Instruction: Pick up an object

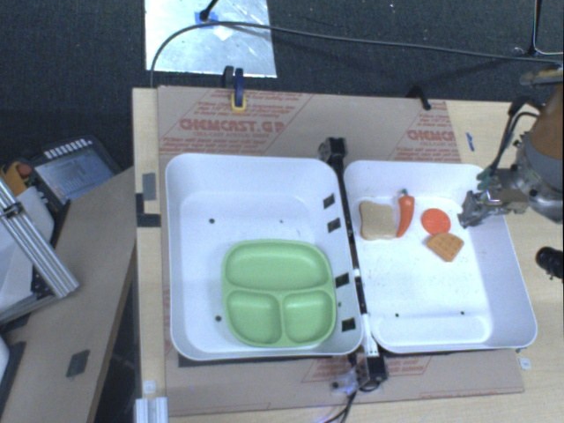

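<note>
The right bin [493,324] holds a tan slice of bread [378,220], a red-orange chili pepper [405,214], a round orange-red piece [435,220] and a waffle-like tan square [446,247]. They lie in the bin's far half. My gripper [473,206] hangs at the bin's right rim, just right of the round orange-red piece and above the waffle square. It is small and dark, and nothing shows between its fingers.
The left bin [189,192] holds a green divided plate [278,292] in its near half. A black divider strip [345,254] runs between the bins. Cables [509,148] hang beside the arm at the right. Cardboard [238,122] lies under both bins.
</note>
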Robot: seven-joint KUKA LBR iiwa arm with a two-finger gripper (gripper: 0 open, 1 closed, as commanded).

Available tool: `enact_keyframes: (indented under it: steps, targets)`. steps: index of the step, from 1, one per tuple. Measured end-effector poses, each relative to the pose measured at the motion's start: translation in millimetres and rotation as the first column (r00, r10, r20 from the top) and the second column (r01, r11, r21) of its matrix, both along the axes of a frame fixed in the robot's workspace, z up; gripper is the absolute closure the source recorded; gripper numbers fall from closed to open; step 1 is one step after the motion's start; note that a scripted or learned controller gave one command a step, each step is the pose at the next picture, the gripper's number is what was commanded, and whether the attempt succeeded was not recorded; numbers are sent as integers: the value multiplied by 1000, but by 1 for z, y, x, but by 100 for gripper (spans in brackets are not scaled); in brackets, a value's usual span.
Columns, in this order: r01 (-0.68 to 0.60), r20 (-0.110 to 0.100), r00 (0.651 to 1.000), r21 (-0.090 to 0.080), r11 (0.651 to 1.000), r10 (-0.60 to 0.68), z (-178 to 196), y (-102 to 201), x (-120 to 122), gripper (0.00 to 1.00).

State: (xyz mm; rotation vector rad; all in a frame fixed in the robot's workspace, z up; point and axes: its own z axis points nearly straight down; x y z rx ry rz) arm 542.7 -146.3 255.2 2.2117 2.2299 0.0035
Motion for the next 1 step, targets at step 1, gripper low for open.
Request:
enact_keyframes:
  steps: [1]
  targets:
    - [-1,-1,1000,1,1000,1,5,52,-10,100]
